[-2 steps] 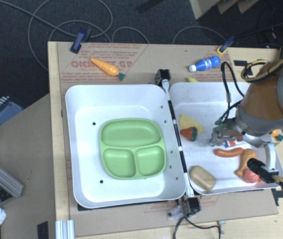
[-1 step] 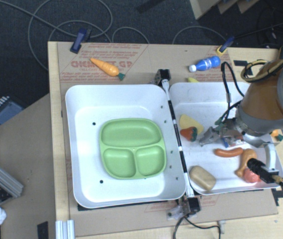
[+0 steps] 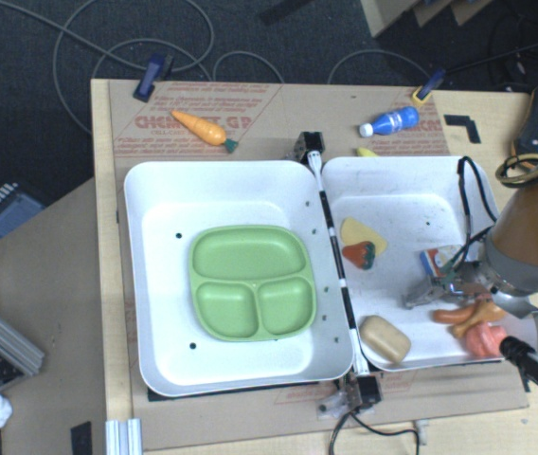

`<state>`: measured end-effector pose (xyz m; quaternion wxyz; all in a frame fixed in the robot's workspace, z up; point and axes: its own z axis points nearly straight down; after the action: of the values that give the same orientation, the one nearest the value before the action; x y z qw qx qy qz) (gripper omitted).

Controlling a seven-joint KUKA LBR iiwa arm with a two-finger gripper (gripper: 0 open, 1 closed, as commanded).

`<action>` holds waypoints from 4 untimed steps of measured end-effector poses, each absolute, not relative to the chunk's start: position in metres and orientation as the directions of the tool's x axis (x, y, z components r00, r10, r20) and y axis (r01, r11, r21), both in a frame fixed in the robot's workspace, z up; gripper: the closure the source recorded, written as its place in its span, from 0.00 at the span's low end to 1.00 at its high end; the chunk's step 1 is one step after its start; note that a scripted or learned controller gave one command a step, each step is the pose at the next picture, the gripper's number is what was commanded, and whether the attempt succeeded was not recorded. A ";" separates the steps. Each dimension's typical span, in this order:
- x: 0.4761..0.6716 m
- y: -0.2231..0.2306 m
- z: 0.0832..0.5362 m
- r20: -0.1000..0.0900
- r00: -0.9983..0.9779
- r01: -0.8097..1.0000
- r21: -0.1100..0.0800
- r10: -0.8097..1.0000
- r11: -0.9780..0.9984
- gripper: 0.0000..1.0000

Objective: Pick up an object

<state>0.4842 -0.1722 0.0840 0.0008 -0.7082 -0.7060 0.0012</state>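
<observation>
My gripper [image 3: 427, 292] is low in the right bin [image 3: 397, 183], reaching in from the right, with its grey tip pointing left. Just behind it lies a small blue, white and red box [image 3: 433, 260]. An orange sausage-like piece [image 3: 463, 314] and a pink lump [image 3: 482, 339] lie right beside it, toward the front. A tan bread roll [image 3: 385, 339] sits at the bin's front left corner. A yellow wedge [image 3: 359, 232] with a red and green piece [image 3: 359, 253] on it lies near the bin's left wall. The view does not show anything held.
The left bin [image 3: 155, 254] holds a green divided plate [image 3: 251, 282]. Behind the bins on the cardboard lie a toy carrot [image 3: 201, 127] and a blue and white bottle [image 3: 389, 122]. The arm's orange band [image 3: 537, 221] stands over the right bin's right edge.
</observation>
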 end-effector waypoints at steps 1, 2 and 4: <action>0.525 -0.210 0.170 -0.003 0.000 1.000 0.004 1.000 0.000 0.00; 0.623 -0.214 0.144 -0.001 -0.002 1.000 0.002 1.000 0.002 0.00; 0.574 -0.156 0.261 0.000 -0.005 1.000 0.007 1.000 0.005 0.00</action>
<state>0.5737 -0.1562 0.2608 -0.0025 -0.7055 -0.7087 -0.0023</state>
